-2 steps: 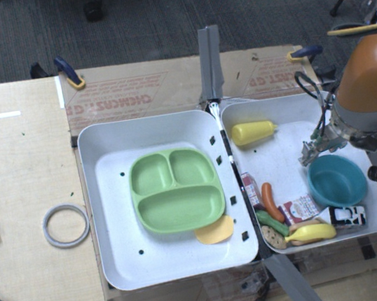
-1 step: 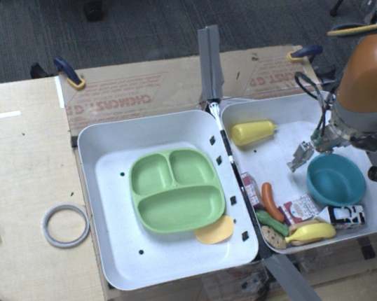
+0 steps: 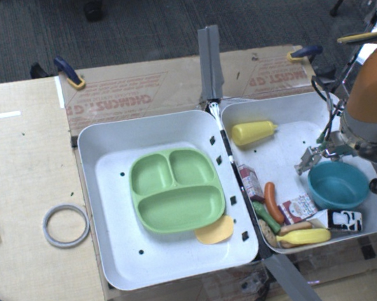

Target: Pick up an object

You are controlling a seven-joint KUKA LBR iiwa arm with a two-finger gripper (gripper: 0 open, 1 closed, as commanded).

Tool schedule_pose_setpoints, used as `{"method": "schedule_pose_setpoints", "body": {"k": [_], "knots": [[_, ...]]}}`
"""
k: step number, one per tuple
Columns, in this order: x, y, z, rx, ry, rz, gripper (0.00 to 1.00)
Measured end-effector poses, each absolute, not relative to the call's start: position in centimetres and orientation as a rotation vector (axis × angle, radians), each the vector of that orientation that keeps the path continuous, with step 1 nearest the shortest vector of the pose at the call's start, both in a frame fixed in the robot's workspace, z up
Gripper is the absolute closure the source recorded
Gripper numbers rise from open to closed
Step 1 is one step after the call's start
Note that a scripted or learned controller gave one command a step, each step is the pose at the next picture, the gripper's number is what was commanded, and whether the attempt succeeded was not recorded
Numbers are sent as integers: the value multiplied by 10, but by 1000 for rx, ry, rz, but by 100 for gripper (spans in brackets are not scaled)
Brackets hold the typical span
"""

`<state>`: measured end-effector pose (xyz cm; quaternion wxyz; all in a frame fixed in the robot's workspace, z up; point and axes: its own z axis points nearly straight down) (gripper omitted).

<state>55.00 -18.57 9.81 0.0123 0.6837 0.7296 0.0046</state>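
Gripper (image 3: 315, 156) sits low in the right bin (image 3: 278, 114), at the near-left rim of the teal bowl (image 3: 338, 185). Metal tips look close to the bin floor just beside the bowl, but they're small and glinting: can't tell if they're apart or together, and nothing is visibly between them. My read: it's lined up for a rim grab on the bowl, or it's just probing the bare floor next to it.

Arm (image 3: 376, 92) comes in from the right, orange band above the wrist, cables looping over the bin edge.

Pick candidates all lie in the right bin. A yellow bottle-like item (image 3: 252, 132) lies on its side near the far wall, well apart from the rest. The clutter packs the near-left corner: red sausage-shaped toy (image 3: 272, 200), green item under it, banana (image 3: 304, 237), a red-and-white packet (image 3: 299, 207), a black-and-white box (image 3: 346, 220). Print on packet and box is too small to read.

Left bin (image 3: 108, 201) holds a green divided plate (image 3: 176, 189), upright, with a yellow disc (image 3: 215, 231) tucked at its near edge.

Cardboard (image 3: 123, 96) under the bins carries mirrored red print, not legible. Tape roll (image 3: 65, 224) on the bench at left.
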Motion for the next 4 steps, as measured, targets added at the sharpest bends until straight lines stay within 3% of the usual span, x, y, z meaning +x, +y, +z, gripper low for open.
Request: {"method": "schedule_pose_setpoints", "body": {"k": [1, 3, 4], "knots": [[522, -180, 91, 2343, 2096, -2, 0], [479, -120, 93, 2073, 2355, 5, 0], [599, -111, 92, 1748, 2608, 0, 0]]}}
